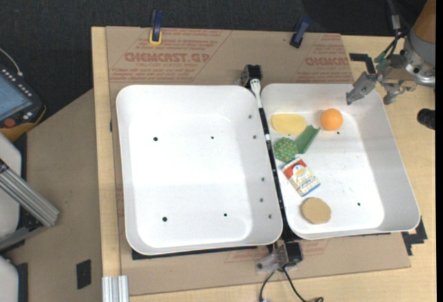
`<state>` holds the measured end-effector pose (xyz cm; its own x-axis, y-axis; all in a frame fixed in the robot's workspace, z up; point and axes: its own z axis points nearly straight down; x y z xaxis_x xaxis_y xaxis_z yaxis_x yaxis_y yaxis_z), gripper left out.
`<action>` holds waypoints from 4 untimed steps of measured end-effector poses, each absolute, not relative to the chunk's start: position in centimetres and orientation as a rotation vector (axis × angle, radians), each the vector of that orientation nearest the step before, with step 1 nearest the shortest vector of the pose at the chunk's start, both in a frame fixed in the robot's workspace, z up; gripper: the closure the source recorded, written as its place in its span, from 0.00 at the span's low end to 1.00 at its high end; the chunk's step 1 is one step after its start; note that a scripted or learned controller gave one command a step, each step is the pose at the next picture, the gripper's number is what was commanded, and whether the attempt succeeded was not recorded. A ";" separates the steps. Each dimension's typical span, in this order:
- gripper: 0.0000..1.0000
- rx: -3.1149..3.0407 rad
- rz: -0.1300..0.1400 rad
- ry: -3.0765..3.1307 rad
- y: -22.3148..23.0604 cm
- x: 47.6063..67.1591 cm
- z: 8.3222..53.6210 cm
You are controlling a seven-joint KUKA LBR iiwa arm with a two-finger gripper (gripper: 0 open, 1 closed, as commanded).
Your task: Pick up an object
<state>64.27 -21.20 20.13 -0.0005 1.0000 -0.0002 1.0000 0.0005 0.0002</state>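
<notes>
The two-finger gripper [376,91] hangs over the right shallow white bin's [387,176] far corner, fingers spread wide, holding nothing; the small round orange ball [331,119] lies near it, beside a pale yellow oval piece [288,123].

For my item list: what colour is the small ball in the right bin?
The small round ball is orange, seen clearly in the camera view.

Grey arm [423,51], dark-fingered metal tool [374,90]
</notes>
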 end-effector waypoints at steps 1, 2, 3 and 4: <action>0.00 2.216 0.003 2.224 -17.3 64.5 22.1; 0.00 2.220 -0.002 2.228 -13.6 66.7 15.6; 0.00 2.209 0.013 2.203 -19.6 66.8 36.8; 1.00 2.215 0.001 2.217 -19.3 66.7 36.7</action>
<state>66.74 -19.27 36.70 -0.0011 1.0000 -0.0050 1.0000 0.0011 0.0061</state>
